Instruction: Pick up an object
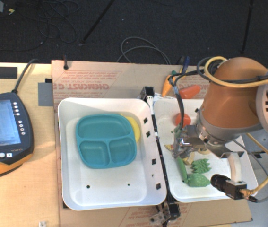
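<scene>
My gripper hangs low in the right bin, under the orange wrist band. It sits near the bin's left wall, just above a small yellowish thing that the metal parts partly hide. A red-orange piece lies behind the gripper. In front of it are a thin green stick and two green leafy toys. I see nothing clearly held.
The left bin holds a teal divided plate with a yellow thing poking out behind it. An orange object lies at the right bin's back rim. A tablet sits far left on the bench.
</scene>
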Controlling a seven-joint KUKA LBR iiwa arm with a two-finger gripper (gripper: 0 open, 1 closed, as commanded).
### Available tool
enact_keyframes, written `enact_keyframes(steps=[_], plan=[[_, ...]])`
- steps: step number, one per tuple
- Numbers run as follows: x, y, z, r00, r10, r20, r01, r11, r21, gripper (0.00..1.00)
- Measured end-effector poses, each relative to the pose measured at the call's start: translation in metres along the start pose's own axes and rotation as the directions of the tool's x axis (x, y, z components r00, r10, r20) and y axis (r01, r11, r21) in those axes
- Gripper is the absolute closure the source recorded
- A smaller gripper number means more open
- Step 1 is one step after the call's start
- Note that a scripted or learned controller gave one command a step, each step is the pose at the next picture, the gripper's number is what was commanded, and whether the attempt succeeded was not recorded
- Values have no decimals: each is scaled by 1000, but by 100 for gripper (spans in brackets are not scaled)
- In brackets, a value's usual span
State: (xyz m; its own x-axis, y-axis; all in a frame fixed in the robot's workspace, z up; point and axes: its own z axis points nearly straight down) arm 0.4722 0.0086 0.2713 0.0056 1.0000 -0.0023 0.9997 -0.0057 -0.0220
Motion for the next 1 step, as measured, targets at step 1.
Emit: enact_keyframes(steps=[1], plan=[[-54, 2, -94, 1000, -1, 0, 1, 1000, -27, 100]])
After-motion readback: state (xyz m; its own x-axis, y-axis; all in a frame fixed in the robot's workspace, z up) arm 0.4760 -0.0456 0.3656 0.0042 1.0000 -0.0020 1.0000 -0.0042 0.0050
